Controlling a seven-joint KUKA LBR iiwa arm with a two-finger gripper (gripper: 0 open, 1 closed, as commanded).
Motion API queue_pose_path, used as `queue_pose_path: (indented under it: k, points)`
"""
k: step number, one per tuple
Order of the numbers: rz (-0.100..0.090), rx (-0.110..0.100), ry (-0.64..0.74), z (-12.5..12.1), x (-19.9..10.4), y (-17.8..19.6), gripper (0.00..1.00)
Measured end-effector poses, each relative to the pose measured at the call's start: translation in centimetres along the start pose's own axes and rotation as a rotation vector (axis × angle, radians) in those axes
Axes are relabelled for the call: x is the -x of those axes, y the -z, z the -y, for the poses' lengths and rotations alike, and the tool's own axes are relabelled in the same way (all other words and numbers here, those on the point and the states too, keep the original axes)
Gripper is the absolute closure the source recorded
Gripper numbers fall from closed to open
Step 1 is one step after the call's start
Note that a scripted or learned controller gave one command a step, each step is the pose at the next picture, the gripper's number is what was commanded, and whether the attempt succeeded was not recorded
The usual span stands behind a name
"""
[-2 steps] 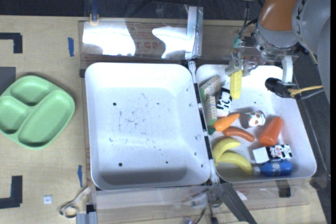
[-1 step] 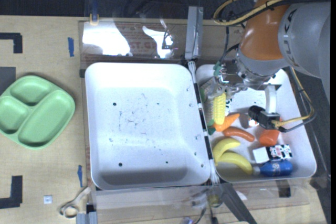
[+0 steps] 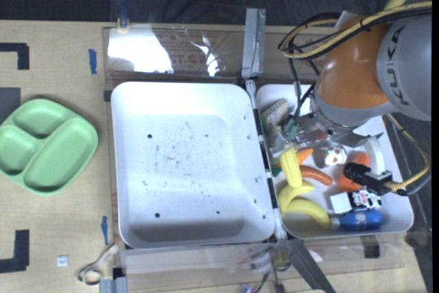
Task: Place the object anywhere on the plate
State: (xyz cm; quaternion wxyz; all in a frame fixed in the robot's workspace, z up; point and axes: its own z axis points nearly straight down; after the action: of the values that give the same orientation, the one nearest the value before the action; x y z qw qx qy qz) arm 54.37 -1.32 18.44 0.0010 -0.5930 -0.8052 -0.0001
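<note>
The green plate (image 3: 45, 146), split into three compartments, lies on the wooden bench at the far left, outside both bins. Well to its right, the right bin (image 3: 400, 216) holds several toy items: a corn cob (image 3: 291, 167), a banana (image 3: 304, 208), an orange sausage-like piece (image 3: 317, 176), a blue bottle (image 3: 361, 219) and a brush-like thing (image 3: 275, 112). My gripper (image 3: 306, 134) hangs low over the back left part of this bin, just above the corn cob. The orange wrist band (image 3: 350, 82) and grey arm cover most of it from above.
The left white bin (image 3: 130, 106) lies between the plate and the right bin. A metal divider post (image 3: 252, 44) rises at the back between the bins. Yellow and black cables (image 3: 322, 34) loop around the arm. Black marks and blue tape dot the bench.
</note>
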Motion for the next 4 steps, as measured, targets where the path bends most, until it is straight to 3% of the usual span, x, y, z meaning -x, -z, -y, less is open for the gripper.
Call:
queue_pose_path:
  k: [1, 2, 3, 4]
  points:
    - [0.002, 0.004, 0.123, -11.1, -4.2, 0.1, 1.00]
    - [0.001, 0.001, 0.293, -2.7, -6.2, 2.1, 1.00]
    - [0.002, 0.004, 0.323, -12.2, -14.2, -1.6, 1.00]
    - [0.001, 0.002, 0.527, -8.7, -20.8, -1.6, 1.00]
